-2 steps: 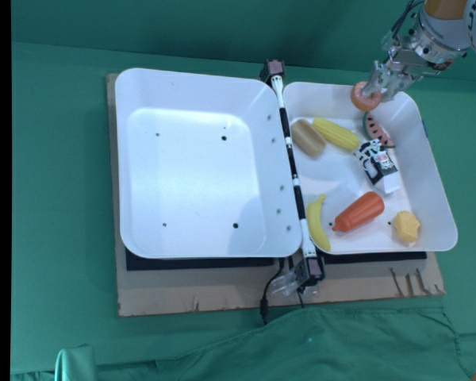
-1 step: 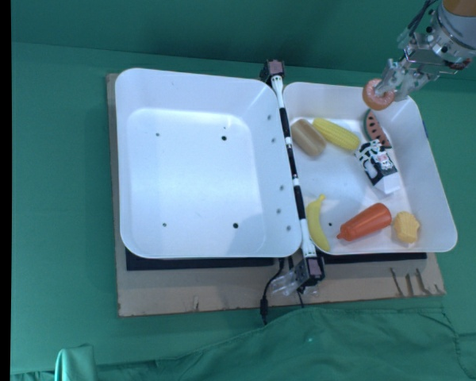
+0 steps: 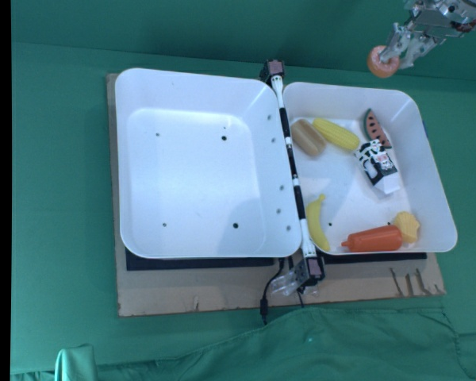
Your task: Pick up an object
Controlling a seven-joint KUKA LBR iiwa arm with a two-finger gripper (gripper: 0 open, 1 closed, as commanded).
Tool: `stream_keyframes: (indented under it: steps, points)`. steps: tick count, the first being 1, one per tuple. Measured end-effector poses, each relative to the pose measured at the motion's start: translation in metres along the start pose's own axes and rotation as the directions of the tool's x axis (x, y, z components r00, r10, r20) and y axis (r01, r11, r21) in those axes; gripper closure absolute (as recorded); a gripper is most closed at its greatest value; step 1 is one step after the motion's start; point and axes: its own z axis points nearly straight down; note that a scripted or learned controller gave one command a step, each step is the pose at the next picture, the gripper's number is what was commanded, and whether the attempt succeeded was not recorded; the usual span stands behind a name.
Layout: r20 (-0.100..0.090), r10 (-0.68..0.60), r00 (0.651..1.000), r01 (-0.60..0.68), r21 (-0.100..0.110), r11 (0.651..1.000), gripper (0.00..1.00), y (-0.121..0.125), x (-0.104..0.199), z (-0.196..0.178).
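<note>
A: Far left first?
B: Left white bin (image 3: pixel 143 86), sitting on a brown board (image 3: pixel 190 300). Beside it, a black and white bar (image 3: pixel 289 161) running between the two bins.

A: And next over?
B: Right white bin (image 3: pixel 428 173), full of toy food. Near the bar, a brown hot dog bun (image 3: pixel 308 137), tilted. Just below that, a yellow banana (image 3: pixel 316 222), long way running up and down, tip pointing up. Next to the bun, a yellow corn cob (image 3: pixel 335 133), lying slanted from upper left to lower right. Then a black and white milk carton (image 3: pixel 378 167), lying down, top pointing lower right. Close above it, a watermelon slice (image 3: pixel 375 127). At the bottom, an orange bottle (image 3: pixel 373 240), long way going left to right, thin end pointing left. Touching its right end, a small yellow piece (image 3: pixel 407 226).

A: And up in the corner?
B: Gripper (image 3: pixel 397 50), way up high, past the bin's top edge. Fingers closed around a small round orange thing (image 3: pixel 381 63). Too round for a long way or a pointing end.
</note>
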Motion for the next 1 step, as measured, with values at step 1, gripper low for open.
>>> stream_keyframes:
  steps: [1]
  points:
    - [0.000, 0.002, 1.000, -0.002, 0.006, 1.000, 1.00, -0.0019, -0.0010, -0.0065]
